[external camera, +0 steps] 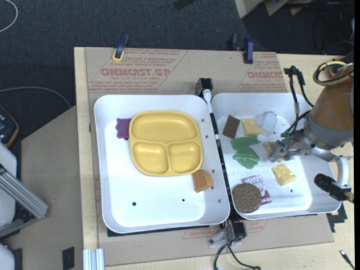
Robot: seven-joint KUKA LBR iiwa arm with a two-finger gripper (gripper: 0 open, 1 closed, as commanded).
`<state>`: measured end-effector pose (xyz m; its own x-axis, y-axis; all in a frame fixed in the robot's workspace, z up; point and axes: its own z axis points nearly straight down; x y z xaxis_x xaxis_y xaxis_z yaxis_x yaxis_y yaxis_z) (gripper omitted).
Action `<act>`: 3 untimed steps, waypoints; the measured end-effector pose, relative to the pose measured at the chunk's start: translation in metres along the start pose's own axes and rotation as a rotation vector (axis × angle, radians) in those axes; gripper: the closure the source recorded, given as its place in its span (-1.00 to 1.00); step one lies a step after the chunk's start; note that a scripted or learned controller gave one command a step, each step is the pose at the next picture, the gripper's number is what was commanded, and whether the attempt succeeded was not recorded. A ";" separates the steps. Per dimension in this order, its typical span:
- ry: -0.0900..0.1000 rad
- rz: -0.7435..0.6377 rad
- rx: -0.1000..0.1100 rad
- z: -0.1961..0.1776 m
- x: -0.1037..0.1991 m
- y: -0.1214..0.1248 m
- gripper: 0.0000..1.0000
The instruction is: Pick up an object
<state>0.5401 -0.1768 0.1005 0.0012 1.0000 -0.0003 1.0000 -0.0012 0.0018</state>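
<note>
A robotics lab: clamped cardboard bench (169, 66), loose cables (34, 91).

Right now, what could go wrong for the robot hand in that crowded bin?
The gripper sits low in the right bin amid packed items. It might nudge the green pieces or the clear cup instead of grabbing one. The yellow block lies close by and could get pushed aside. Whether anything is caught can't be told.

The bench (84, 151) is topped with printed cardboard (180, 69). Two white bins lie side by side on it: left bin (112, 167), right bin (298, 198).
</note>
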 end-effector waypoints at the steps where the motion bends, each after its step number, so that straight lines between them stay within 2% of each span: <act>1: -0.002 -0.003 -0.004 -0.047 0.004 0.008 1.00; 3: -0.002 -0.003 -0.005 -0.127 0.003 0.010 1.00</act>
<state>0.5502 -0.1740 0.2275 -0.0016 1.0000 -0.0028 1.0000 0.0017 0.0069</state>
